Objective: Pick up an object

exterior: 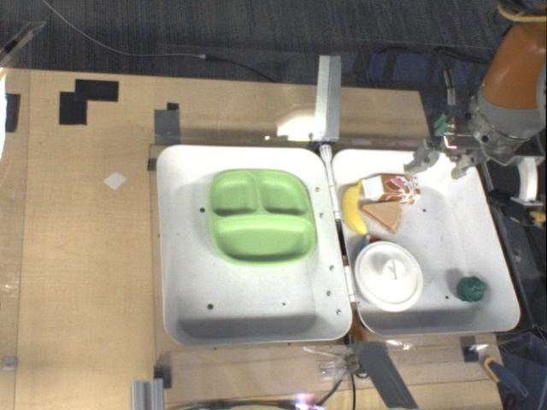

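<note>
Hanging over the far edge of the right bin [504, 310], the tool [442, 159] has its two pale fingers spread apart with nothing between them. Below and to its left, in the far left part of that bin, lies a small packet [391, 187] with a white, red and brown print, tilted and touching a tan wedge [385, 218] that looks like a slice of bread or cake. A yellow banana [353, 209] lies along the bin's left wall, partly tucked behind the wedge. A round white lid or bowl [389, 272] sits nearer the front, and a small dark green ball-like thing [471, 289] rests near the front right corner; its exact kind is hard to make out. The left bin [184, 314] holds a green divided plate [261, 213]. The arm [517, 75] is cut off at the right edge, and the packet's print is too small to read.
</note>
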Robot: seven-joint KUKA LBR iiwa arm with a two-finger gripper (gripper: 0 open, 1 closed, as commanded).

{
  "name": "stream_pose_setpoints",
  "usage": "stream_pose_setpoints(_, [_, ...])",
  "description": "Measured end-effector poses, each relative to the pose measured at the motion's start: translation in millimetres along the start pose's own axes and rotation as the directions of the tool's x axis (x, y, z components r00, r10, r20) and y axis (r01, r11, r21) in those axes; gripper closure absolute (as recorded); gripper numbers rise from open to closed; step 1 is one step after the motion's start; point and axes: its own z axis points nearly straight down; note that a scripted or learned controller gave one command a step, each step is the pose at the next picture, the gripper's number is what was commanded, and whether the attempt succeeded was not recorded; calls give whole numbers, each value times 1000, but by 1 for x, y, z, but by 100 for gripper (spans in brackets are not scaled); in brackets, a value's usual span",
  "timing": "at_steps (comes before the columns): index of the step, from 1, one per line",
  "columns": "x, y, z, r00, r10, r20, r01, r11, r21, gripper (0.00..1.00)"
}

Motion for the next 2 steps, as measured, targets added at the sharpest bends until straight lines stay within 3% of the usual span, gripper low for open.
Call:
stream_pose_setpoints(1, [12, -8, 116, 998, 62, 2, -62, 998, -16, 0])
stream_pose_setpoints(2, [36, 13, 127, 998, 60, 14, -60, 998, 20, 0])
